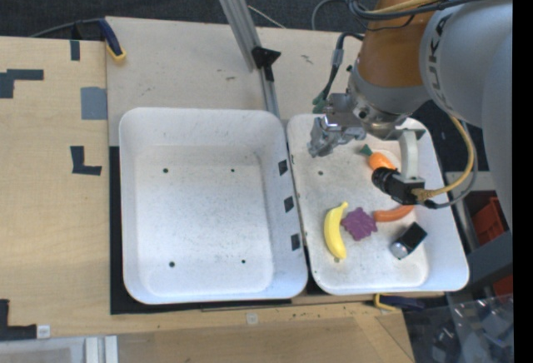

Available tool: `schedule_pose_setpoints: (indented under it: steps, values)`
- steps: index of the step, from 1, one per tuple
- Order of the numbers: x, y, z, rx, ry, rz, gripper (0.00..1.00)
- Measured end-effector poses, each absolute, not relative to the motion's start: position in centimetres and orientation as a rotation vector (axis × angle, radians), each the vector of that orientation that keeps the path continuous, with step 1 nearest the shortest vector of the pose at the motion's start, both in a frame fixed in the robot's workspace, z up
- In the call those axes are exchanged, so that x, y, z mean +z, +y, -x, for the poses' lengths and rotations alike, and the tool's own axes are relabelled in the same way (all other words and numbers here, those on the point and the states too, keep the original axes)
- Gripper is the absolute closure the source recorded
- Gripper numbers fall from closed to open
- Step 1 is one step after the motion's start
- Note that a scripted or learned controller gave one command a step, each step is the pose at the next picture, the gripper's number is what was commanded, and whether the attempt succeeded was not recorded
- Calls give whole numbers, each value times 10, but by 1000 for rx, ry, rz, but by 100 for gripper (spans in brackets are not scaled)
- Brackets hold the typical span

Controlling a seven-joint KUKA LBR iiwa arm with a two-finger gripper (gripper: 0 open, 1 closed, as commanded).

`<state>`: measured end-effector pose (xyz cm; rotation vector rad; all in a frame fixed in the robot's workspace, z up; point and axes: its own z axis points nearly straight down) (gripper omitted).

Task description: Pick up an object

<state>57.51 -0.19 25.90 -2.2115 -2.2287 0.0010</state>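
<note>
Pale wood covers the table (50, 186), and two shallow white bins sit side by side on it: the left bin (137, 136) holds nothing that can be seen, while the right bin (441, 274) carries all the loose things. The pincer (323, 142) hangs over the far left corner of the right bin, close to the wall shared with the left bin; whether it is open or closed cannot be told from this angle, and nothing is seen between its tips. The things to pick lie well apart from it, toward the near half of that bin: a yellow banana (335, 230), a purple piece (359, 223) touching it, an orange carrot-like piece (393, 214) just beside that, a small black block (407, 240) near the near right corner, and an orange lump (381, 161) further back. Coming down where it is, the pincer would likely close on bare floor. Aiming at the cluster risks pinching two pieces together or nudging the banana away. A black cable fitting (398, 185) and the bin wall crowd the approach.
</note>
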Motion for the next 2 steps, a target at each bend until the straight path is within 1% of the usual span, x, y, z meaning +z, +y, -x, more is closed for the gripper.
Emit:
schedule_pose_setpoints:
  steps: [1, 2]
  values:
    - [239, 48, -590, 3, -2227, 2213, 100]
    - [239, 96, -602, 0, -2228, 2213, 100]
